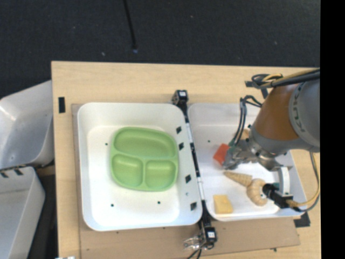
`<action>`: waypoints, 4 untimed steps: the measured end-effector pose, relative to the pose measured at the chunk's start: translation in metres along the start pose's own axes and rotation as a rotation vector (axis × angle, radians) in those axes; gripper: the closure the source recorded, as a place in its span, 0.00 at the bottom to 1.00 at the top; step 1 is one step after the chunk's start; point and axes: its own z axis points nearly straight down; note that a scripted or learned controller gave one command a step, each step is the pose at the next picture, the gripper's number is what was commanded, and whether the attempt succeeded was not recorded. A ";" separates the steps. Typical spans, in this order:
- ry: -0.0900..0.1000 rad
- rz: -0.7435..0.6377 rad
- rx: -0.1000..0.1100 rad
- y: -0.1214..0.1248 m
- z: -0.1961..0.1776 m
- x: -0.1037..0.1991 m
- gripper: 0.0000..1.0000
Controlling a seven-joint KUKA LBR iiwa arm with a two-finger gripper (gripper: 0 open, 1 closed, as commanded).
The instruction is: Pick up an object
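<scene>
Orange-red block [220, 154], a small plastic-looking toy, lay in the right white bin [215, 117] just left of the gripper [235, 159], likely the target, though whether the gripper had closed I cannot tell.

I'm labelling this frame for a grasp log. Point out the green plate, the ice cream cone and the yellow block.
green plate [144, 158]: camera view, middle divider ridge.
ice cream cone [239, 178]: camera view, middle of the cone.
yellow block [222, 204]: camera view, top face.
</scene>
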 end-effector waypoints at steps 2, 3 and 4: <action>-0.001 -0.011 -0.006 0.010 -0.100 0.000 1.00; 0.001 -0.015 -0.001 0.021 -0.115 0.049 1.00; 0.001 -0.015 0.001 0.038 -0.109 0.100 1.00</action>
